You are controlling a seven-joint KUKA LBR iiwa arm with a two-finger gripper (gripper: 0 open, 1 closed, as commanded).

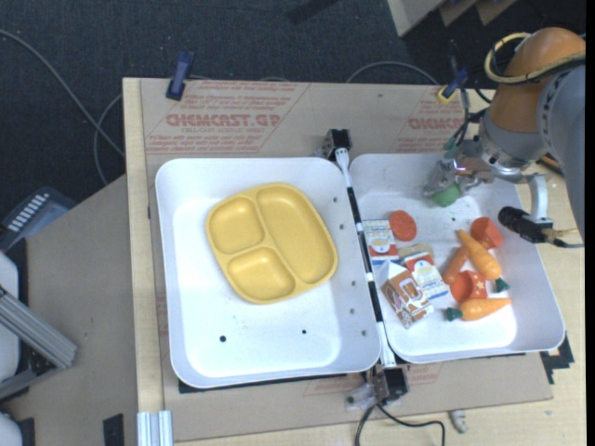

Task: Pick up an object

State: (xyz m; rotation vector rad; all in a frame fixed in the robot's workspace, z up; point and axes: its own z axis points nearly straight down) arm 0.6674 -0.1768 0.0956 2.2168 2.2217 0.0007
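Note:
My gripper [457,177] hangs over the far part of the right bin [530,334], below the grey wrist and orange band. A small green object [443,194] lies right under its tip, touching or nearly touching it; I cannot tell whether it is gripped. Nearer the front lie a red round slice [402,223], a white and red carton [379,238], a second carton [425,275] and a brown carton [403,298]. To the right sit orange carrots [478,259], a red piece [484,231] and another carrot [485,309].
The left bin [195,342] holds a yellow three-part plate [270,242]. A black divider strip [361,249] runs between the bins. A black part [524,223] juts over the right bin's right side. Bare bin floor shows around the green object.

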